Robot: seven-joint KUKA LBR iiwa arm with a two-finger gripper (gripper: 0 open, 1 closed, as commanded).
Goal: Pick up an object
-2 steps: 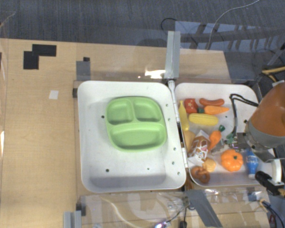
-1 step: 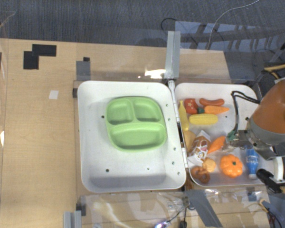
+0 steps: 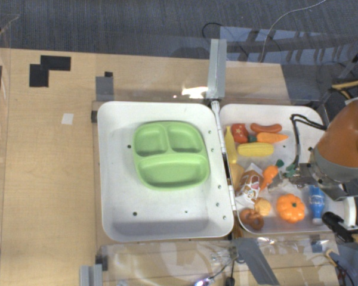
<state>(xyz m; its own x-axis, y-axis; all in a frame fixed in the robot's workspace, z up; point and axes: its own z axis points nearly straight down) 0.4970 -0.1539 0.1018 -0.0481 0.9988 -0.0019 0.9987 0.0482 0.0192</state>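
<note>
**Orange band over the toy-food bin, nothing lifted yet**

White plastic, two bins side by side on the wooden bench (image 3: 48, 177). Left bin (image 3: 116, 219), centre of frame: a green divided plate (image 3: 169, 154) lying flat, compartments up, nothing in them. Looks like the drop-off side, kept apart from the clutter.

Right bin (image 3: 304, 109), right of frame: the pile of toy food. Along its upper edge a red tomato or pepper (image 3: 239, 132), a sausage (image 3: 266, 127), a carrot (image 3: 271, 138), and below them a yellow corn cob (image 3: 255, 150). A banana (image 3: 229, 145) lies against the wall shared with the left bin. Lower down a brown-and-white wrapped piece (image 3: 249, 183), a smaller carrot (image 3: 269, 176), a brown lump (image 3: 252, 219) near the lower left corner, an orange pumpkin (image 3: 290, 208) and a blue bottle (image 3: 315, 202) just beside it.

Arm (image 3: 346, 145) enters from the right edge, orange band uppermost, wrist hanging over the right half of this bin. Gripper (image 3: 293, 173) sits low between the small carrot and the pumpkin, near both; whether it touches either, cannot tell. Jaws too small and dark against the clutter: cannot tell whether parted or closed, and no item is visibly between them.

Judgement: approach or early grasp stage; likeliest candidates are the small carrot or the pumpkin. Tight packing risks a nudge rather than a hold.
</note>
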